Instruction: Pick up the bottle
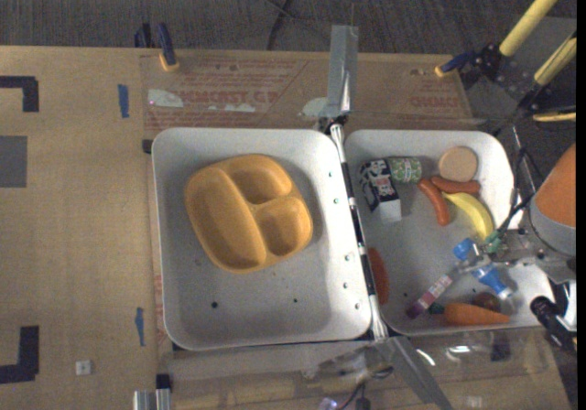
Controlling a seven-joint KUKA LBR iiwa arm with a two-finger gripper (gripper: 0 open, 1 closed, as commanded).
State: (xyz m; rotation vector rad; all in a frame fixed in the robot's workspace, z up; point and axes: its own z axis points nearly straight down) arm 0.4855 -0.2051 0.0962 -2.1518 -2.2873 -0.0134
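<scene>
A small green-labelled bottle (404,168) lies on its side at the back of the right bin (412,243), beside a black-and-white carton (380,188). A blue bottle-like item (495,283) lies near the bin's front right, and a blue piece (464,248) pokes out just left of my gripper. My gripper (479,259) hangs low over the right bin's right half, reaching in from the right between the banana (472,214) and the blue item. Its metal parts blur into the clutter, and I see nothing clearly held in it.
The right bin also holds a round tan bun (458,163), two sausages (438,201), a carrot (474,314), a pink-purple tube (430,295) and a red piece (378,275) by the left wall. A yellow divided plate (247,211) sits in the left bin (275,307).
</scene>
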